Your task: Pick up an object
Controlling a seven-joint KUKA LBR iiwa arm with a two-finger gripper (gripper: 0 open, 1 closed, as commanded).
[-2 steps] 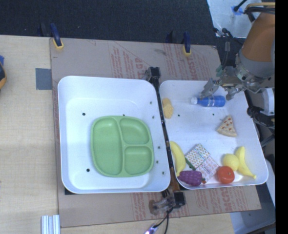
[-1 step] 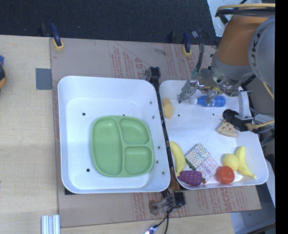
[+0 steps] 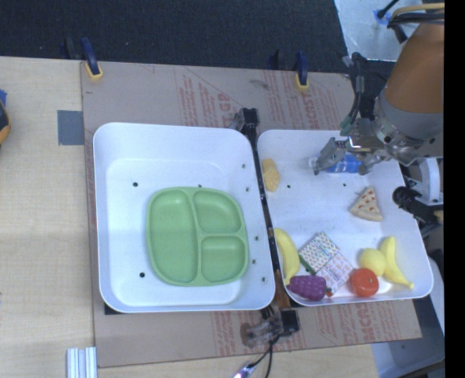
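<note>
Wooden bench (image 3: 35,227), smooth white bins (image 3: 110,211), metal claw (image 3: 332,161)

Two bins sit side by side on the bench. The left bin (image 3: 110,211) holds a divided plate (image 3: 195,236) at its centre. In the right bin (image 3: 311,203), a toast slice (image 3: 366,205) lies toward the right edge, while bananas (image 3: 395,262), a tomato (image 3: 364,282), grapes (image 3: 308,287) and a wrapped packet (image 3: 325,258) crowd the near edge.
</note>
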